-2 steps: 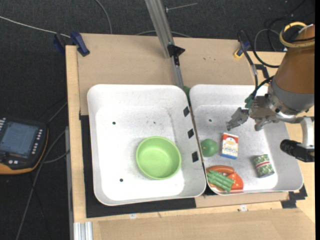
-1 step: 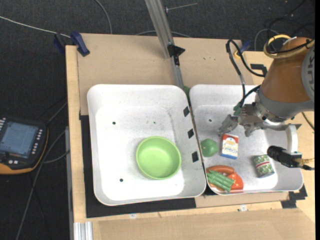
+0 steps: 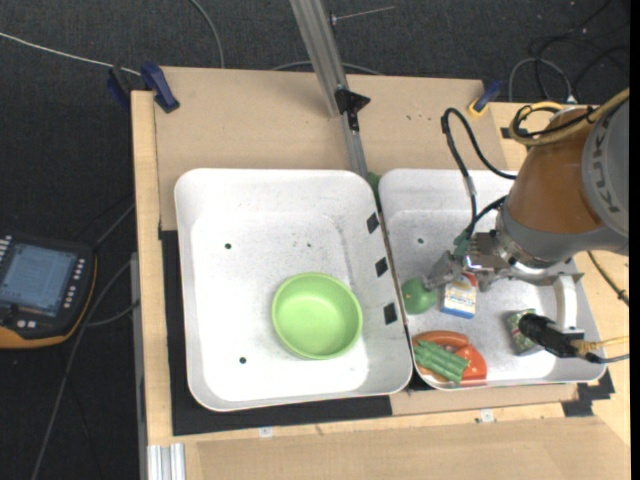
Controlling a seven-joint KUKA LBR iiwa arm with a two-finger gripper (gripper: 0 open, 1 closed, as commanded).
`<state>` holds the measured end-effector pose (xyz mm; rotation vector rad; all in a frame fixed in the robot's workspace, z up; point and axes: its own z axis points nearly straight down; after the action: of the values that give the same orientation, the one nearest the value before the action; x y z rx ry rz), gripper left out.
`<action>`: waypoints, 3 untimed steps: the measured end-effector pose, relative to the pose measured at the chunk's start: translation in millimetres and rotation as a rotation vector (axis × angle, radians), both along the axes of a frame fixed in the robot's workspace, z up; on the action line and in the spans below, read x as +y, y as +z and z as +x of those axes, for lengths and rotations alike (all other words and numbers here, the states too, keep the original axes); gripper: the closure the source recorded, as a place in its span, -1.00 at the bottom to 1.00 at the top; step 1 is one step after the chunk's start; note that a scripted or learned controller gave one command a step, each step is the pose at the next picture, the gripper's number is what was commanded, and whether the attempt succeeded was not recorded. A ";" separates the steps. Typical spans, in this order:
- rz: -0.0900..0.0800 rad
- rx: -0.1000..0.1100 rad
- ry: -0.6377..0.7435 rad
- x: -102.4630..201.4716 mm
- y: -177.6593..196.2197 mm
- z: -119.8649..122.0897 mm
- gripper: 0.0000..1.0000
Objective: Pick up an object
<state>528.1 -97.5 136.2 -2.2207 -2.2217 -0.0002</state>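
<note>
Claw (image 3: 462, 266) sits low over right bin (image 3: 430, 203); open or closed, cannot tell at this angle. Small white-and-blue carton (image 3: 460, 299) lies just below the claw in view, contact unclear. Green round piece (image 3: 418, 295) is near, down and view-left of the claw. Red-and-green item (image 3: 450, 358) lies further below, by the front rim. Green bowl (image 3: 317, 315) sits well apart, view-left, in left bin (image 3: 250, 198).
</note>
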 end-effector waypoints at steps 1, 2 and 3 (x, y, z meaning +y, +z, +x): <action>-0.003 -0.008 -0.003 -2.2 -20.2 1.9 -1.00; -0.001 -0.003 -0.001 -0.5 -10.9 1.0 1.00; 0.000 0.000 0.000 1.1 32.1 -6.4 1.00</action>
<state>521.8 -96.4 168.3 -2.2215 -2.2216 -0.0001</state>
